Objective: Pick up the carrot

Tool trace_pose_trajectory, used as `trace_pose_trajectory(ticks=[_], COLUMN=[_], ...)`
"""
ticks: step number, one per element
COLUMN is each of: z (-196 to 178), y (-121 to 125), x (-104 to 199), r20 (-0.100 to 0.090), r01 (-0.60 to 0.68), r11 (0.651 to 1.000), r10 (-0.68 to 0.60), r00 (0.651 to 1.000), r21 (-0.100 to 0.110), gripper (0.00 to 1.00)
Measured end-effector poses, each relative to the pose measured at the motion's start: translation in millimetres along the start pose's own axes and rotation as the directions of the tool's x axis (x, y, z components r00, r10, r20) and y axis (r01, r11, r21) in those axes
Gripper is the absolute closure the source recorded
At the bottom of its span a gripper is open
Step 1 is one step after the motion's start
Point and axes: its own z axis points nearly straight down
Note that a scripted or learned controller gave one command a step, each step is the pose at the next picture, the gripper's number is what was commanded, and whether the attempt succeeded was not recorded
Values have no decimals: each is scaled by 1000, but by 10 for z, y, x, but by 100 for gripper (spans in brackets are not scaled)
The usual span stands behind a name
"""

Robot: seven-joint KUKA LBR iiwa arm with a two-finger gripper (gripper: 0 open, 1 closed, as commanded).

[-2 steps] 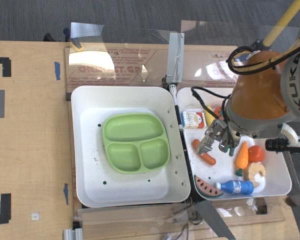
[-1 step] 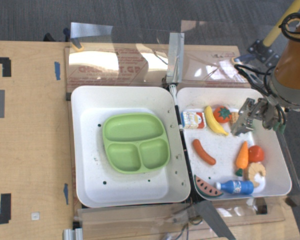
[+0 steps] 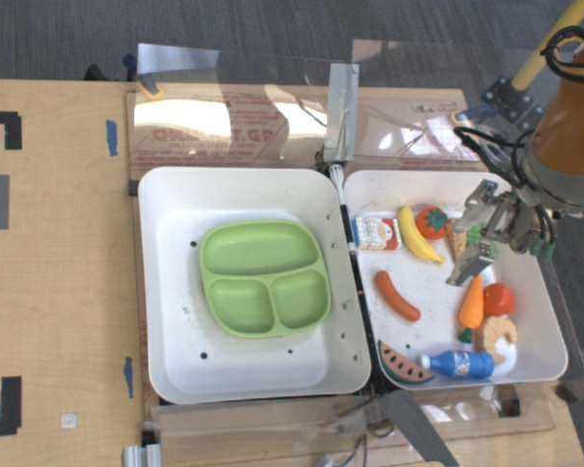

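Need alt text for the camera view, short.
The gripper hangs just above the carrot in the right bin, among a banana, tomato, sausage, watermelon slice and bottle. The left bin holds a green tray.

You get a bright, even picture. Strong white glare shines on the clear plastic sheet (image 3: 204, 120) behind the bins. Shadows are soft and small. The gripper (image 3: 479, 246) looks a little blurry; the toys look sharp.
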Motion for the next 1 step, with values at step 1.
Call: trace_pose_trajectory(ticks=[1], z=[1620], y=[-598], x=[-103], r20=[6], r01=[-97], r11=[995], r10=[97], r00=[995], r21=[-1], gripper=[0])
